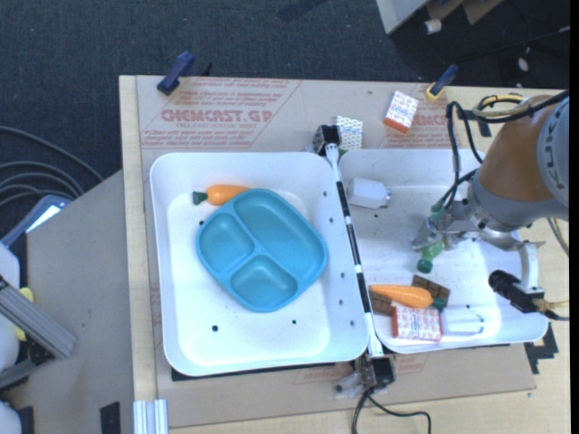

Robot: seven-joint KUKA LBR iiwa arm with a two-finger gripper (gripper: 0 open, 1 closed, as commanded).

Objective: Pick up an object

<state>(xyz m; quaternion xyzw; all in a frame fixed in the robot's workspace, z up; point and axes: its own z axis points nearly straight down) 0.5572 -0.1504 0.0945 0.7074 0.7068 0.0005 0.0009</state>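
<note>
Two shallow white bins (172, 242); gripper (432, 242) hung low in the right one, just above a small green object (425, 262); finger state: can't tell; orange plastic carrot (401, 294) lay near-left; risk: closing off-centre could knock the green piece away.

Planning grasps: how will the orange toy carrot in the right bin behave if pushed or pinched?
The orange toy carrot looks rounded and tapered, so it probably rolls in an arc. Its smooth surface may slip in a pinch. It lies against a brown block, which may stop it rolling.
</note>
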